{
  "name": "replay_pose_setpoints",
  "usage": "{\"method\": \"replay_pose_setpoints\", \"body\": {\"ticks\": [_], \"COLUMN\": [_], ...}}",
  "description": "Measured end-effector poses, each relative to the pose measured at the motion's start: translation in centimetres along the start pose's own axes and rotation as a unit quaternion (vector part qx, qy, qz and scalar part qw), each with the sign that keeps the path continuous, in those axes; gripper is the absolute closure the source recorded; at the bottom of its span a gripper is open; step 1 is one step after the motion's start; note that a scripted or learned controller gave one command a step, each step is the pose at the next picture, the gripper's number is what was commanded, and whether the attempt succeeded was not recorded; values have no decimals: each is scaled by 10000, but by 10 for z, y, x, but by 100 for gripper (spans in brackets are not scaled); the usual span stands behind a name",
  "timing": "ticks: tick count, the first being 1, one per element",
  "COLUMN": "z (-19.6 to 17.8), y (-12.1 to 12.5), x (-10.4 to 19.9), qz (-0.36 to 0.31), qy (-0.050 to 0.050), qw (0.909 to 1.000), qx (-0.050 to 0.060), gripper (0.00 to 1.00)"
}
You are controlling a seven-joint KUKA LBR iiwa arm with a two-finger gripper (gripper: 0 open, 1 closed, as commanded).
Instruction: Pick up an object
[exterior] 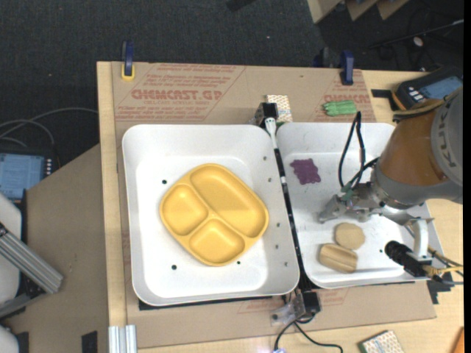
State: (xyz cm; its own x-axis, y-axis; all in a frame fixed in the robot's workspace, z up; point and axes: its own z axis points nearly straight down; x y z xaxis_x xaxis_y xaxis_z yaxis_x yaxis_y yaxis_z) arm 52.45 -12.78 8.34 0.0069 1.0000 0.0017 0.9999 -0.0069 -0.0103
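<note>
In the right bin (368, 134) lie a purple flat piece (305, 170), a round tan piece (349, 235) and a tan bread-like block (337, 257). My gripper (340, 208) reaches in from the right and hangs low over the bin's middle, just above and to the left of the round tan piece. Its grey fingers (329, 212) point left, and nothing shows between them. The left bin (140, 197) holds a yellow three-part plate (213, 213).
A green object (340, 109) lies on the cardboard behind the right bin. Black cables (352, 153) loop from my wrist over the bin. Clamps sit on the divider between the bins (283, 197). Blue clips hold the board's back edge.
</note>
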Motion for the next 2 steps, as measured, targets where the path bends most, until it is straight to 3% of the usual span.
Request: {"method": "replay_pose_setpoints", "body": {"ticks": [1,2], "z": [-2,-3], "y": [60,118], "x": [8,31], "qz": [-48,-55], "qy": [-18,-16], "qw": [10000,9999], "qx": [-80,-88], "gripper": [0,0]}}
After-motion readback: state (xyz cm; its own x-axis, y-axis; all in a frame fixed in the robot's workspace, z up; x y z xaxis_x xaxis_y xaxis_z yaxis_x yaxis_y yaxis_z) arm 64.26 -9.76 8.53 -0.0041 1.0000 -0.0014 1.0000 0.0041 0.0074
